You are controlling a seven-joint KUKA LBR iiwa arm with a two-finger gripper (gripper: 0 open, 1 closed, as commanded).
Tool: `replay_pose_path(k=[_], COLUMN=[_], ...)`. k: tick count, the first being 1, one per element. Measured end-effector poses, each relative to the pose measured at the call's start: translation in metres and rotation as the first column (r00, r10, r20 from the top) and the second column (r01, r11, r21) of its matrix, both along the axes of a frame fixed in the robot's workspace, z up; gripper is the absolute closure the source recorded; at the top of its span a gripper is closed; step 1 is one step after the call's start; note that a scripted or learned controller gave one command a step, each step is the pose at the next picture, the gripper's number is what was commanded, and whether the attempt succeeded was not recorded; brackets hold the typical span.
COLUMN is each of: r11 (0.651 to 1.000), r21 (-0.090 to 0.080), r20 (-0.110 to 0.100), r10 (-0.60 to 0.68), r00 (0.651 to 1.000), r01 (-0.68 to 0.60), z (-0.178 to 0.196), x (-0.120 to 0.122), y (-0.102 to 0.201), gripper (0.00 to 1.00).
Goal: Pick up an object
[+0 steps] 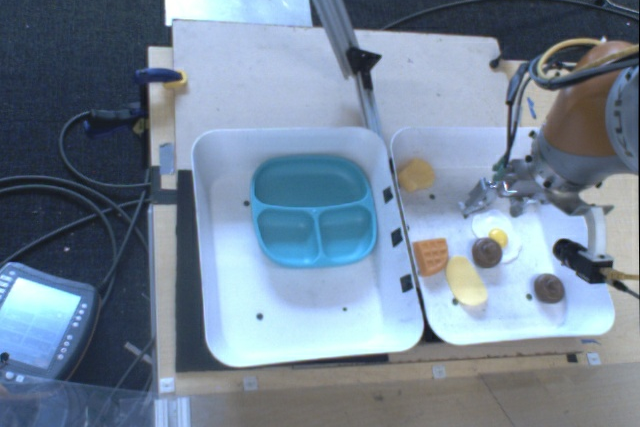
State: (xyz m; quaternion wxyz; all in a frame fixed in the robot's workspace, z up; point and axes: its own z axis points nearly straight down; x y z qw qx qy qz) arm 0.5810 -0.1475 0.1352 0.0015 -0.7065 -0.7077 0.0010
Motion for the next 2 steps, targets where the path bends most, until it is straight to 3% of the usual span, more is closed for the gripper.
replay_pose_path(k=[1, 2], r11=[1.0, 1.0], r21=[-0.003, -0.002], r20=[0.007, 0.011], r10=[-0.001, -0.002], r00=[1.0, 1.0], r01=[0.001, 0.002], z=[-0.045, -0.031], x=[0.001, 0.003], y=[0.0, -0.001], gripper=[0.0, 1.0])
